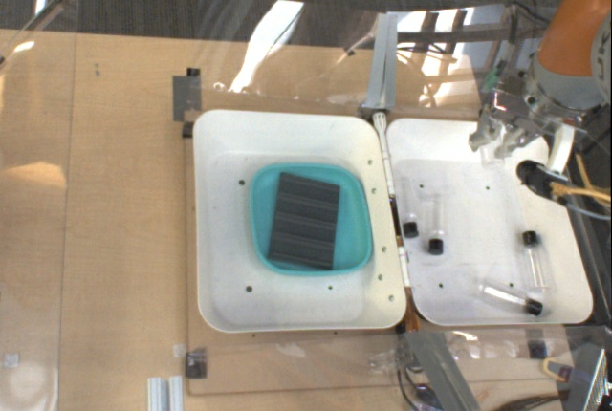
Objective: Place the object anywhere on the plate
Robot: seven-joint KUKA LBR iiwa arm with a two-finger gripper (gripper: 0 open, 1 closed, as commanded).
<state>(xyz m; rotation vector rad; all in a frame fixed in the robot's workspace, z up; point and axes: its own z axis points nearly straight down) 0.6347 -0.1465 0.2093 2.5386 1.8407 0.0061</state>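
Object already on the plate; arm parked well off to the right.

Across the bench (105, 208), left bin (215, 294) holding a teal plate (356, 227) with a dark ribbed block (304, 222) lying flat at its middle, so placing looks done, with little left but staying clear. Right bin (459, 294) scattered with clear tubes (509, 298) bearing black caps. Jaws (512, 134) hovering over that bin's far corner, well apart from the block; opening impossible to tell, nothing seen held.
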